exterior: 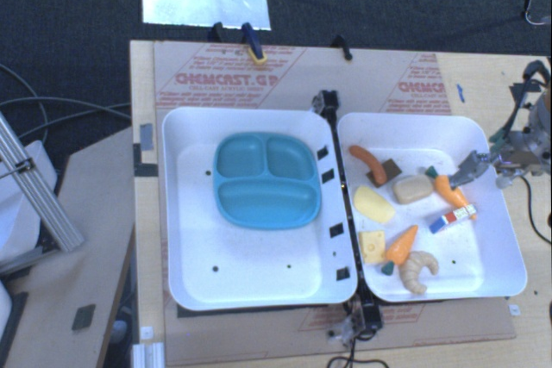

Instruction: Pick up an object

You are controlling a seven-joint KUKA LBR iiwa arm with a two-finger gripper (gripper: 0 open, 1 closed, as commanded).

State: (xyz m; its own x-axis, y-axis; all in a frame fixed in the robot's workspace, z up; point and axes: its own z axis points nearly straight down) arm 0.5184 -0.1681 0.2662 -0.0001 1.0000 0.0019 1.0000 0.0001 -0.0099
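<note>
The right bin (496,267) holds several toy foods: an orange sausage (366,161), a brown block (386,171), a beige bread piece (412,188), a small carrot (448,189), a yellow lemon shape (373,203), a cheese wedge (373,245), a larger carrot (401,244), a croissant (417,270) and a red, white and blue tube (453,219). My gripper (486,171) hangs over the bin's right side, just right of the small carrot. It looks open, with nothing between its fingers.
In the left bin (185,271) lies a blue divided plate (264,182). Black clips line the ridge between the bins (338,202). The arm's wrist (528,142) comes in over the bench's right edge. A metal frame (34,194) stands at far left.
</note>
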